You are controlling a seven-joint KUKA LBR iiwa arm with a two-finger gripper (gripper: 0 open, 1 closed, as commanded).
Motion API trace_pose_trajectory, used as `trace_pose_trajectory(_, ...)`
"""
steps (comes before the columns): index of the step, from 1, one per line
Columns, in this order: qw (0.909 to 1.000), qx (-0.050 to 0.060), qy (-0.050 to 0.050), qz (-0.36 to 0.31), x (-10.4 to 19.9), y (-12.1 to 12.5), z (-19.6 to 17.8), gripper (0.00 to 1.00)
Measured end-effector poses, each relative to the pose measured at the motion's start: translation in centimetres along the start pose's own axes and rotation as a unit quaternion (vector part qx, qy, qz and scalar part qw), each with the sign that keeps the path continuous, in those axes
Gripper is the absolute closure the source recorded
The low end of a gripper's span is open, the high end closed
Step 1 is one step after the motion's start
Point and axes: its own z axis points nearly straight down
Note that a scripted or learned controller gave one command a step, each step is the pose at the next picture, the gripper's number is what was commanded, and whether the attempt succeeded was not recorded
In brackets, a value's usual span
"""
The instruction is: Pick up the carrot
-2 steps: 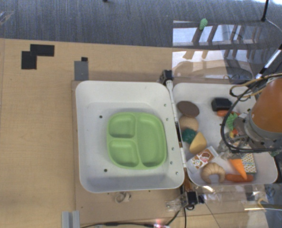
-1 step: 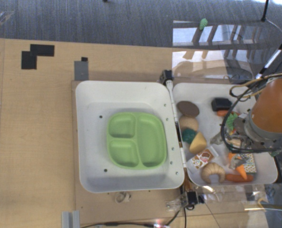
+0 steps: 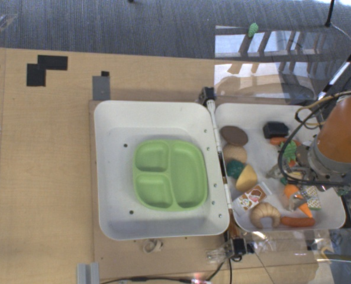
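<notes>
The gripper (image 3: 298, 185) hangs low over the right bin's (image 3: 255, 114) right edge, under the orange band; whether it is apart or together, I cannot tell, and nothing is seen held in it. The carrot (image 3: 291, 190), orange, lies just beside it near the bin's lower right corner, partly hidden by the arm (image 3: 341, 138). It looks like a light, stiff toy with a smooth, slippery skin; taking it across the thicker middle seems safest. A sausage (image 3: 296, 222) and croissant (image 3: 266, 215) lie along the near edge. The left bin (image 3: 113, 135) holds a green plate (image 3: 169, 174).
</notes>
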Motion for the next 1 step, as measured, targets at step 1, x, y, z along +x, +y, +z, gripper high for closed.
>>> trace_pose_trajectory(1, 1.0000, 0.005, -0.006, -0.001, -0.49, -0.20, -1.42, 1.00)
